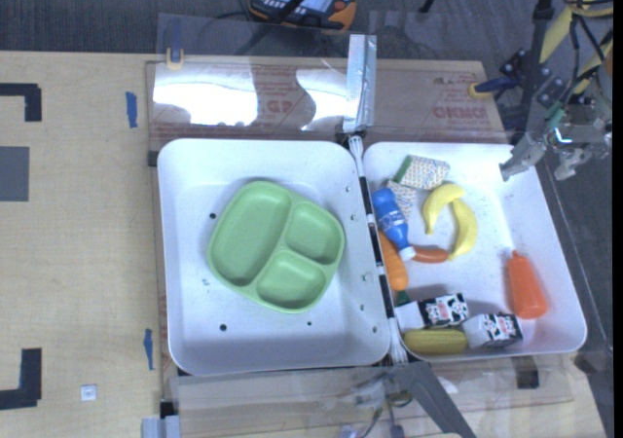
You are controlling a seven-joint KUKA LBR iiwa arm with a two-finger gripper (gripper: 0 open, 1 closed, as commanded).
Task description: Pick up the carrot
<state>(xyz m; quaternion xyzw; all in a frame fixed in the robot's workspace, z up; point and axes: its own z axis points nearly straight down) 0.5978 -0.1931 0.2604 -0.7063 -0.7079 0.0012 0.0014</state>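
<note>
Cam view: carrot [526,285] lies in the right bin [569,329], near its right wall, w/ nothing touching it. Banana [456,215] and bottle [392,215] sit further left, milk cartons [467,319] near the front. Gripper [557,149] hangs over the bin's far right corner, well apart from carrot; can't tell its state. Step: approach, not begun. Next move: swing toward the front over carrot, line up w/ its long axis, descend.
</note>
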